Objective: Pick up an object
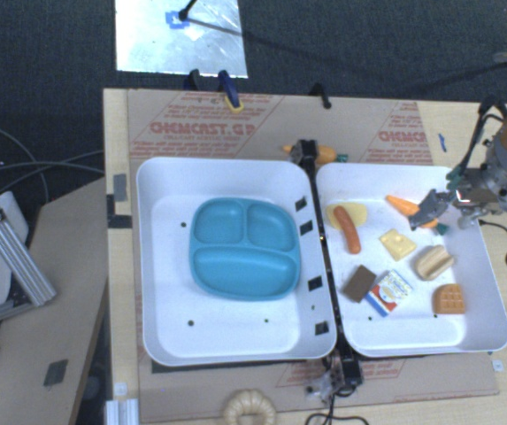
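Observation:
The right bin [487,326] holds several toy foods: a red sausage [348,228], an orange carrot [402,205], a yellow cheese wedge [397,243], a bread roll [434,261], a waffle [449,298], a brown square [359,283] and a small white, red and blue carton [391,291]. My gripper [436,209] reaches in from the right and hangs over the bin's upper right part, just right of the carrot and above the bread roll. It is dark and small in the camera view, and I see nothing clearly held in it.
A blue divided plate [242,246] lies in the left bin [160,326]. A ridge with black clips [315,237] separates the bins. A yellow-orange toy [324,155] lies behind them, and a beige ring [253,407] in front. Cables trail at the right.

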